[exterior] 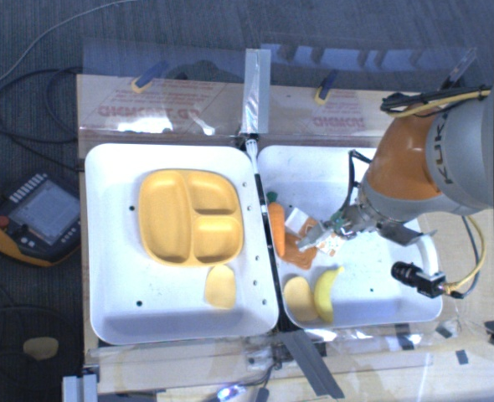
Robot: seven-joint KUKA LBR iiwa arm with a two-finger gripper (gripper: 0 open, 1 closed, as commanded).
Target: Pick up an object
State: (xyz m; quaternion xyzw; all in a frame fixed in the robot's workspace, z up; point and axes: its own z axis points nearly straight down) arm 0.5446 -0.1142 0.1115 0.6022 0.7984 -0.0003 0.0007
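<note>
Orange carrot [276,227] and the orange scrap [298,254] beside it lie just left of the claw [321,234], low in the right bin [373,308]; I can't tell its opening. I'd descend straight onto one isolated item and avoid the wall. Count: one carrot, one banana [325,292], two yellow pieces [297,296] [220,287], one yellow tray [190,215] in the left bin [113,308].
</note>
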